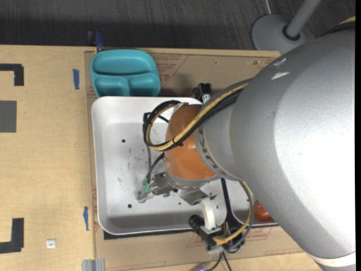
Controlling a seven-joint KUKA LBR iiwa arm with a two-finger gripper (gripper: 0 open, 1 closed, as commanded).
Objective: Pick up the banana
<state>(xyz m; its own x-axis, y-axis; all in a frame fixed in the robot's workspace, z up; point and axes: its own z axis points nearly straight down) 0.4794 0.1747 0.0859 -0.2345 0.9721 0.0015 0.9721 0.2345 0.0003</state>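
The grey arm with its orange band [183, 151] reaches over the left white bin [107, 151] and hides its right half and most of the right bin. My gripper [149, 189] hangs low over the bin floor near the bin's front middle. Its tip is dark and seen from above, with a small green part at its left side. The bin floor to the left of the gripper is bare white with a few dark specks and scuffs.
A teal divided tray [125, 72] stands just behind the left bin. A small orange thing [262, 212] peeks out under the arm at the front of the right bin. Cables loop around the wrist. Brown cardboard bench lies to the left.
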